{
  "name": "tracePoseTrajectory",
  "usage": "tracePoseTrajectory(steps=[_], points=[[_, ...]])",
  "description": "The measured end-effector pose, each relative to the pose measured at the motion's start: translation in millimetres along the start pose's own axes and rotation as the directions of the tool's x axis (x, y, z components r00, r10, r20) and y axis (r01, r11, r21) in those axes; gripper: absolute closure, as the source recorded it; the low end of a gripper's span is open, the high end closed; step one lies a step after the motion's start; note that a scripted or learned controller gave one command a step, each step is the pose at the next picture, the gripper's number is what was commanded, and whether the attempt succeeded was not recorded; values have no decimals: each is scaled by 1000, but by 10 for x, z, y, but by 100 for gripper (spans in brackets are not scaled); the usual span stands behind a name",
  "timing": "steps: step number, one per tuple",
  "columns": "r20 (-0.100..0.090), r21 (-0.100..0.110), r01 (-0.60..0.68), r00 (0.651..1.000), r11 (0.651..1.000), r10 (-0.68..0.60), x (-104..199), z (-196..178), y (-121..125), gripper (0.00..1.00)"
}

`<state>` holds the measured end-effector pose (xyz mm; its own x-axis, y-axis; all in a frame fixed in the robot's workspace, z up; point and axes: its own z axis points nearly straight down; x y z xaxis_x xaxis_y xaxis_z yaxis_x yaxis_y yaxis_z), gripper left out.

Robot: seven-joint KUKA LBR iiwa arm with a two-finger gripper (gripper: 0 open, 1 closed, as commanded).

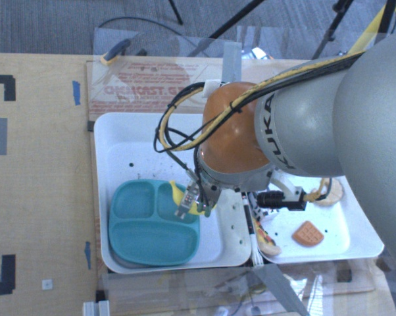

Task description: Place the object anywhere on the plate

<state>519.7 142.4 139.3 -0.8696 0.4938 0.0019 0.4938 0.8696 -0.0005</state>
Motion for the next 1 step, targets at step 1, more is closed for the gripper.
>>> tracePoseTrajectory(steps=[1], points=[[0,0,0,1000,1000,0,-2,-1,-1,0]])
